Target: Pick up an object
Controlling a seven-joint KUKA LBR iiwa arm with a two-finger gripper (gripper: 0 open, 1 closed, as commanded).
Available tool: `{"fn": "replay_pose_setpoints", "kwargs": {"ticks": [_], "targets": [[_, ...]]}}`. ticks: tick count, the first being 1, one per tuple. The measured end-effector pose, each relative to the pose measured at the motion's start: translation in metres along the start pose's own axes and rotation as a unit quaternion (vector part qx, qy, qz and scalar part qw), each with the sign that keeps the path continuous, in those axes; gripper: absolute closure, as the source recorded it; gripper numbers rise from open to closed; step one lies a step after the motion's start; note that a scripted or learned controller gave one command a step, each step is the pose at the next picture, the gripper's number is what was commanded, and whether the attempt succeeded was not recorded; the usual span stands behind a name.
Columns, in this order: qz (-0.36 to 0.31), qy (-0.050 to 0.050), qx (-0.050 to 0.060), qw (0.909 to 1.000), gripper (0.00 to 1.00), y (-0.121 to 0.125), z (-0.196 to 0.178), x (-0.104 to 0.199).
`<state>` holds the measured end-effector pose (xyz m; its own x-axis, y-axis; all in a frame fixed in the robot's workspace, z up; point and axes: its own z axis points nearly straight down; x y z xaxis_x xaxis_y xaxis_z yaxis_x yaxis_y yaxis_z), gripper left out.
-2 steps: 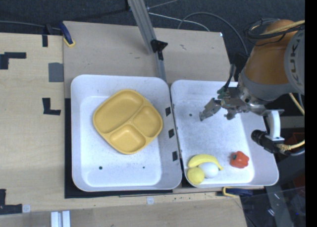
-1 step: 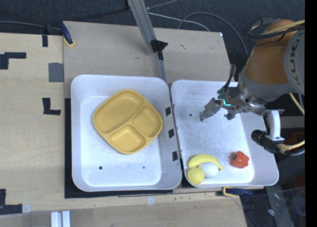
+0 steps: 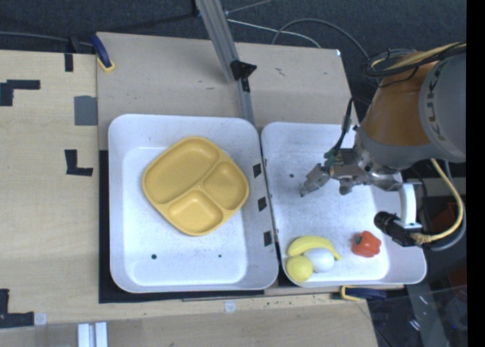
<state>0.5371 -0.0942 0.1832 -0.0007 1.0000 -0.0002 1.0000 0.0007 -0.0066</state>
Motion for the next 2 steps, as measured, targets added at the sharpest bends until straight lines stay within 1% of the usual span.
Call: {"fn": "replay_pose_setpoints", "kwargs": {"ticks": [1, 2], "targets": [[0.000, 0.000, 0.001, 1.0000, 0.00, 0.003, 0.064, 0.003], [0.000, -0.001, -0.003, 1.0000, 0.00, 0.003, 0.095, 0.003]]}}
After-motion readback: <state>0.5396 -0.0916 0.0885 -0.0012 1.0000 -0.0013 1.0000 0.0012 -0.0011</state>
